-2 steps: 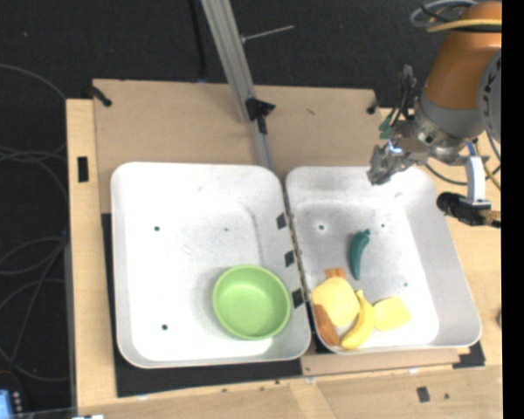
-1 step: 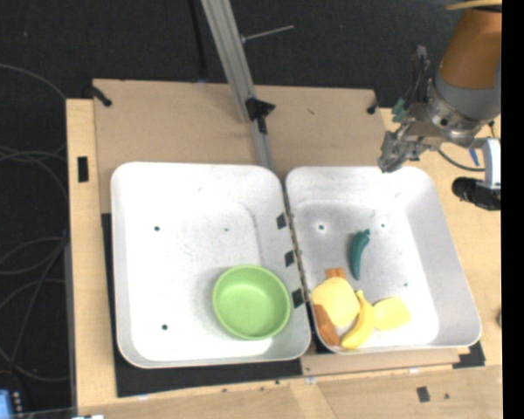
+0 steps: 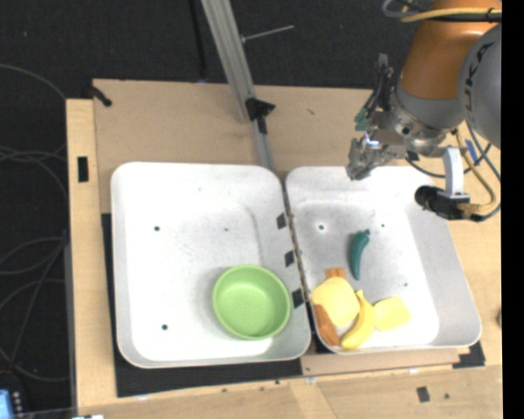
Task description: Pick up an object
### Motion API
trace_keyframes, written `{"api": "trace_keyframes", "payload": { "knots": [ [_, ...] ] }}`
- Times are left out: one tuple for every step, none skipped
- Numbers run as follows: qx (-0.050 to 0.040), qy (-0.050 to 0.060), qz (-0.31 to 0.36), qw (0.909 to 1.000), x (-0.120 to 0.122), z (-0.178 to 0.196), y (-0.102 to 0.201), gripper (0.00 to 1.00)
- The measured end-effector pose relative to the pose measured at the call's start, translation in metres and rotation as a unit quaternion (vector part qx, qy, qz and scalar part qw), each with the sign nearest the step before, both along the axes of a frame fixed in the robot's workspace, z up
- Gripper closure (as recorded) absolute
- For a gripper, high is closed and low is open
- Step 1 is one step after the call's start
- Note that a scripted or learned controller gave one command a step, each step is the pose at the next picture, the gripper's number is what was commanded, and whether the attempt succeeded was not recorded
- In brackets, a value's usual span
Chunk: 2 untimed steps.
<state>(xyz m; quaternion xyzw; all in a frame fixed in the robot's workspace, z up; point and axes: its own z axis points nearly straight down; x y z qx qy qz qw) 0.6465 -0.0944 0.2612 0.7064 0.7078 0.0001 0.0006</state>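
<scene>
Overhead, the grey-and-orange arm's two-finger gripper (image 3: 363,160) hangs above the right white bin's (image 3: 437,260) far rim, holding nothing; its jaw opening cannot be told. Candidate objects sit below: a small teal pepper-shaped toy (image 3: 359,251) mid-bin, yellow and orange plastic toys (image 3: 356,314) clustered at the near edge, a lime-green bowl (image 3: 251,300) in the left white bin (image 3: 183,234).

No legible text or labels

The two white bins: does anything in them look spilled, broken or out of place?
Nothing looks broken or spilled. The green bowl sits upright in the left bin. In the right bin, the yellow and orange toys are heaped against the front corner, and a small teal piece lies apart. The gripper hangs above the right bin's back edge.
</scene>
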Motion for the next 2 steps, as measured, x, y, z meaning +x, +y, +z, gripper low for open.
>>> {"api": "trace_keyframes", "payload": {
  "knots": [
    [0.0007, 0.000, 0.000, 1.0000, -0.007, 0.002, 0.056, 1.00],
    [0.0003, 0.001, 0.002, 1.0000, -0.020, -0.007, 0.103, 1.00]
  ]
}}
